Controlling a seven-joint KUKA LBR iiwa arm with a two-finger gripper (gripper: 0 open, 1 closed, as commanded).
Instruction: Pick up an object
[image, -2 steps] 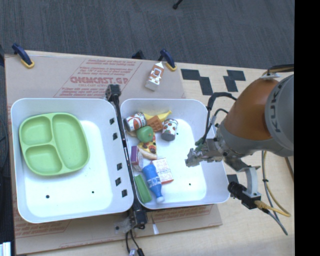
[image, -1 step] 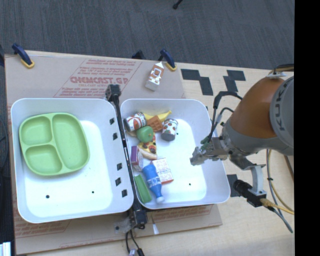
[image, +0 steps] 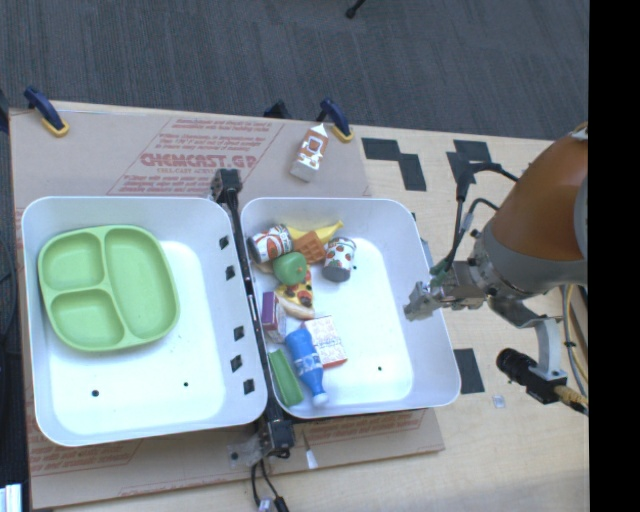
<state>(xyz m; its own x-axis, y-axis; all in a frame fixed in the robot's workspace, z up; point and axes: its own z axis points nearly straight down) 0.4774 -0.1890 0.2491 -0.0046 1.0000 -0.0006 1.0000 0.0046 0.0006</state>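
Observation:
The right bin (image: 400, 350) holds a pile of small toy groceries along its left side: a blue bottle (image: 304, 364), a green apple (image: 291, 267), a pizza slice (image: 298, 295), a red and white carton (image: 325, 343), a purple box (image: 269, 308), a can (image: 270, 245) and a grey and red piece (image: 340, 259). My gripper (image: 420, 303) hangs over the bin's right rim, well to the right of the pile. Nothing shows between its fingers.
The left bin (image: 130, 400) holds a green divided plate (image: 107, 287). A small white and orange carton (image: 310, 153) lies on the cardboard behind the bins. Blue clamps (image: 336, 118) hold the board's back edge. The arm's body (image: 535, 230) fills the right side.

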